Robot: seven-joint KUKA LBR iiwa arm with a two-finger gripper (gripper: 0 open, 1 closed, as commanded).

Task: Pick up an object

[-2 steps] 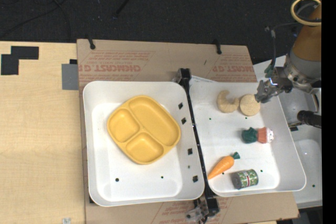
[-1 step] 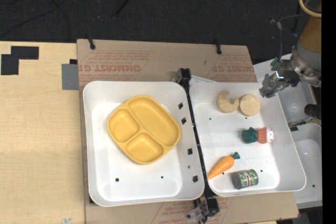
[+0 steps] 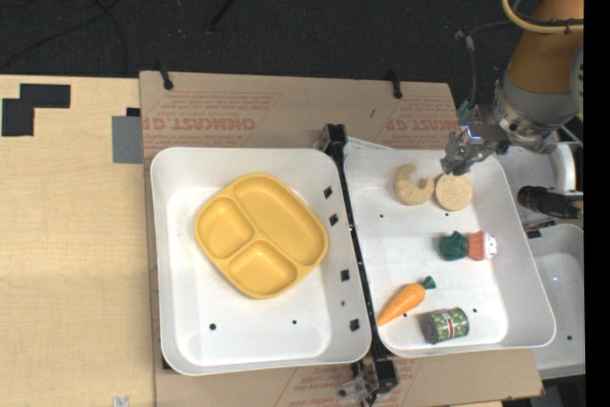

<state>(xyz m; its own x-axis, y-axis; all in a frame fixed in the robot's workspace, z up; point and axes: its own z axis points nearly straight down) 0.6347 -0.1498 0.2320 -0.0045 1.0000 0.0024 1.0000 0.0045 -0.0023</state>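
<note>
Cardboard-topped bench, two white bins side by side. Left bin has a yellow tray, flat, well clear of the arm. Right bin has the candidates: two cookies, green toy, carrot, can. Gripper sits at the far rim, just above the round cookie, likely lined up for that one. Too small to tell how its tool is set; nothing visibly held.
</note>
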